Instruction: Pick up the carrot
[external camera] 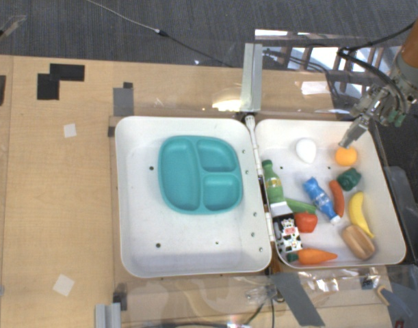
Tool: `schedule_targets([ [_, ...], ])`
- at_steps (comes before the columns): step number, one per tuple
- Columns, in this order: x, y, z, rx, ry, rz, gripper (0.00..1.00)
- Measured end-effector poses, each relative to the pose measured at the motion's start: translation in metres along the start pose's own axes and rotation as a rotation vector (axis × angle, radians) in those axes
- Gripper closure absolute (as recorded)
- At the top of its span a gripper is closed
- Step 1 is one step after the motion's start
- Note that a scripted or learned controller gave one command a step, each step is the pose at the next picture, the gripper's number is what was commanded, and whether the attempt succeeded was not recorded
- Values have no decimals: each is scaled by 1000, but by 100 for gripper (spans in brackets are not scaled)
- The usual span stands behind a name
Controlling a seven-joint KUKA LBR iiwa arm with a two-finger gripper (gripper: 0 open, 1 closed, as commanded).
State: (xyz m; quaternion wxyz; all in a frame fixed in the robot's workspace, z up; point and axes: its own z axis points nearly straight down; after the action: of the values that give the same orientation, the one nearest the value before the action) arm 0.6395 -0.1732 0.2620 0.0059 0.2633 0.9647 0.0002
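The carrot point(317, 255) is orange and tapered. It lies flat near the front wall of the right bin point(390, 183), pointing right, just in front of a small black-and-white box point(287, 234). My gripper point(350, 137) comes in from the upper right and hangs at the back of that bin, with its tip just above an orange fruit point(345, 156). It is far from the carrot, nearly the bin's whole depth away. I see nothing held in it.
Crowding the right bin are a white ball point(306, 149), a dark green piece point(349, 178), a banana point(360, 213), a bun point(358, 241), a blue bottle point(321, 198), a green bottle point(271, 183) and a red piece point(305, 222). The left bin point(137, 251) holds a teal divided plate point(199, 173).
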Motion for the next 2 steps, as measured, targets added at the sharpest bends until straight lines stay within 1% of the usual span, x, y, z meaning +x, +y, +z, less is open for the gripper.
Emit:
schedule_targets([
  [1,-20,-21,98,4,11,129,0],
  [2,-19,-25,174,0,0,310,0],
])
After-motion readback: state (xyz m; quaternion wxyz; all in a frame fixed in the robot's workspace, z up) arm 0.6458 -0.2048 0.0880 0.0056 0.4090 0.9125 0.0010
